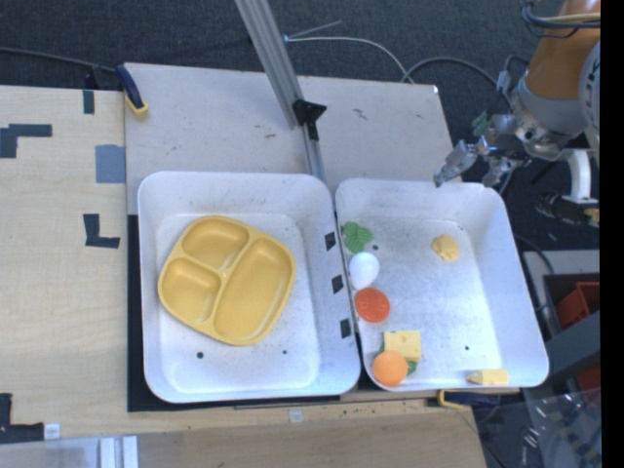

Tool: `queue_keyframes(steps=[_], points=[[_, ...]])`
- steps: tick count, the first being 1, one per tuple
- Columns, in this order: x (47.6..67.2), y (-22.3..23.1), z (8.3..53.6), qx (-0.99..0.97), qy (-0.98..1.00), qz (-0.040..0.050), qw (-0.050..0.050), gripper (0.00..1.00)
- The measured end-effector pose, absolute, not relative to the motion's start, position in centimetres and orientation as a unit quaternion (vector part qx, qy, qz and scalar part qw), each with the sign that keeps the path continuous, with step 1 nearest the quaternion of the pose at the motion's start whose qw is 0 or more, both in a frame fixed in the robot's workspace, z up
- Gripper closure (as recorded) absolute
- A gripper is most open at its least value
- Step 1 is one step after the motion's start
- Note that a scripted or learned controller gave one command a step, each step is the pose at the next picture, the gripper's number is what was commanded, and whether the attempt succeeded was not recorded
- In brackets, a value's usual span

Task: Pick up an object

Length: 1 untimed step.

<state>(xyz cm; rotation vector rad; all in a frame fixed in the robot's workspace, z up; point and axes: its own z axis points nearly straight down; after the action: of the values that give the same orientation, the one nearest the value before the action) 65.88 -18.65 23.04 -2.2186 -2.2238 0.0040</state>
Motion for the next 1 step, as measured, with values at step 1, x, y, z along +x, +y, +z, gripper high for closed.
queue_keyframes(steps=[1], points=[[65.93,-18.60,24.07,-0.706,-0.708,0.0014,0.000,1.00]])
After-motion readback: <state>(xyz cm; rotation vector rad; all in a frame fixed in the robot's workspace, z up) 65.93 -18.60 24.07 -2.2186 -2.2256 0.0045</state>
